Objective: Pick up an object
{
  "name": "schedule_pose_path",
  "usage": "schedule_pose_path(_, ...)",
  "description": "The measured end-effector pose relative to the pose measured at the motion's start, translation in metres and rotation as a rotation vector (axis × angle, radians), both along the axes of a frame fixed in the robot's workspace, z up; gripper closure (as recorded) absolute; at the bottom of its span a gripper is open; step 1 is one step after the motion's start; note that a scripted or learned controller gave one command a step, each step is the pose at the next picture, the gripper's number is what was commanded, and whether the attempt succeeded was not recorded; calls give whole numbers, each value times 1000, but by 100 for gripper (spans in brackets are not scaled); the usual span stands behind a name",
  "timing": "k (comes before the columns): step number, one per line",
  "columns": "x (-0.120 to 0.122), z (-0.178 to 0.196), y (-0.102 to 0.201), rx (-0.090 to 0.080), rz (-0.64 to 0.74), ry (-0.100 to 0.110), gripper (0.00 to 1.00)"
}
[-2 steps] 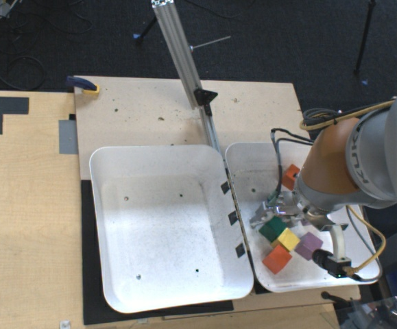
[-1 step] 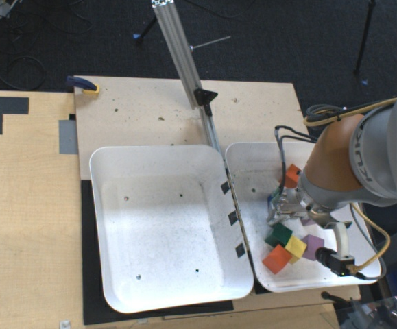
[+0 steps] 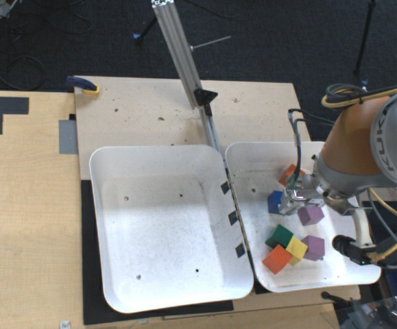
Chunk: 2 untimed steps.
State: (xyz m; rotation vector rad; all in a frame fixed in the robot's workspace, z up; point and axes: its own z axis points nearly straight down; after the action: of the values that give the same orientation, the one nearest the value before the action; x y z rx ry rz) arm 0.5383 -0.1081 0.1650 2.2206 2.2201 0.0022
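Dark floor w/ cables lies behind the bench; two white bins sit side by side, blocks all in the right bin (image 3: 253, 157). Gripper (image 3: 295, 196) is low over that bin's middle, btwn a blue block (image 3: 275, 202) just left, an orange block (image 3: 289, 173) on its far side, and a purple block (image 3: 311, 214) right and nearer. Jaw state: cannot tell, nothing visibly held. Blue block looks the closest pick, a short shift left.

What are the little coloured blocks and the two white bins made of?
The blocks, like the orange one and the purple one, look like painted wood or foam: flat matte colours, no shine. The bins look like thin moulded plastic: smooth, rounded rims, slight sheen.
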Motion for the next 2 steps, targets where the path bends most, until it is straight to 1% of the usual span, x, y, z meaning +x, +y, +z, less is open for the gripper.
schedule_pose_path(1,2,43,3,0,1,0,100)
schedule_pose_path(2,2,38,3,1,2,6,100)
